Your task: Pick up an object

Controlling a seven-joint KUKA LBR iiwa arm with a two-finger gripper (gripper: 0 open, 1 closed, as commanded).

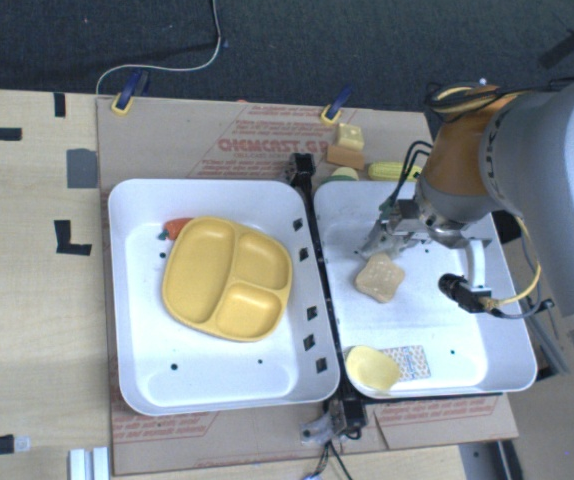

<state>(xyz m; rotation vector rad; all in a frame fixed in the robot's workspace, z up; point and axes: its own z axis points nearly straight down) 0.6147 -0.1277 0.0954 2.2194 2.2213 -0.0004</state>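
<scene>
1. You are seeing the gripper (385, 240) hovering in the right bin (467, 363), just above the tan sponge block (379, 279).
2. Fingers' state: you cannot tell.
3. Yellow divided plate (227, 278) is sitting in the left bin (137, 348).

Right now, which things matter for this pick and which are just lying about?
In play:
- gripper, low in the right bin
- tan sponge-like block, just below it

Lying about:
- yellow divided plate in the left bin
- small yellow cup
- patterned card
</scene>
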